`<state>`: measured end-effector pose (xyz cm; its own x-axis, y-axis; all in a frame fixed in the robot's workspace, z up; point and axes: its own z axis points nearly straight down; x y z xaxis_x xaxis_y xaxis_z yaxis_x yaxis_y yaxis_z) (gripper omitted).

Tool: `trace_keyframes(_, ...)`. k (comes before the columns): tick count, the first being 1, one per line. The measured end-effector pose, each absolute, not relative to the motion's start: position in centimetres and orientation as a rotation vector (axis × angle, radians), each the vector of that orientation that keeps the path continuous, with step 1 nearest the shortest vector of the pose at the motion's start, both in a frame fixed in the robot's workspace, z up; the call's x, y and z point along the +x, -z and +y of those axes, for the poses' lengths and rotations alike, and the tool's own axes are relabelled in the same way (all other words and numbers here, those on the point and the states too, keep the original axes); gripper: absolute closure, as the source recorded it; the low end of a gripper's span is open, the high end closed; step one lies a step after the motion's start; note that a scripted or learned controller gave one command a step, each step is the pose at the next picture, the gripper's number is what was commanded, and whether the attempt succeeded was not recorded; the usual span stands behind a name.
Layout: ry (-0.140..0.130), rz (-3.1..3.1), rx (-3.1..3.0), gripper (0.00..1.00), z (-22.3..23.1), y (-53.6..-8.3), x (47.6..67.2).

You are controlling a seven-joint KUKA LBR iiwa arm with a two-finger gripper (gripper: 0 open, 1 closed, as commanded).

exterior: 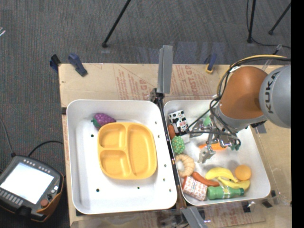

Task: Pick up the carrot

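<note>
Carrot (214,147) sits mid right bin (260,160), an orange piece right under the gripper (214,146), which hangs over it w/ the orange band of the arm (247,96) above. Orange shows between the metal fingers so it looks like they're either side of the carrot, but can't tell if they're closed on it or just straddling, and can't say it's lifted. Arm comes in from the right and drops near vertical, prob so the fingers clear the clutter packed round: green knobbly ball (178,144) to the left, cow-print carton (178,120) up-left, croissant (186,164) below-left, banana (222,175) and orange fruit (243,172) below. Left bin (78,175) has a yellow divided plate (127,150) w/ purple grapes (102,119) touching its top-left corner. Bins rest on a cardboard-covered bench (118,80), clamps on the edge; dark carpet, tripod legs behind, a pendant (28,184) on the floor at left
</note>
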<state>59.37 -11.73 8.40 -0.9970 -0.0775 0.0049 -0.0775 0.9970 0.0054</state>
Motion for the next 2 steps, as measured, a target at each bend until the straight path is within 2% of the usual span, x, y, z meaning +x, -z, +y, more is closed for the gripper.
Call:
trace_keyframes(1, 0.003, -3.141, -0.077, 0.00, -14.9, -10.0, 57.7)
trace_keyframes(2, 0.004, -3.140, -0.089, 0.00, -14.2, -8.7, 58.5)
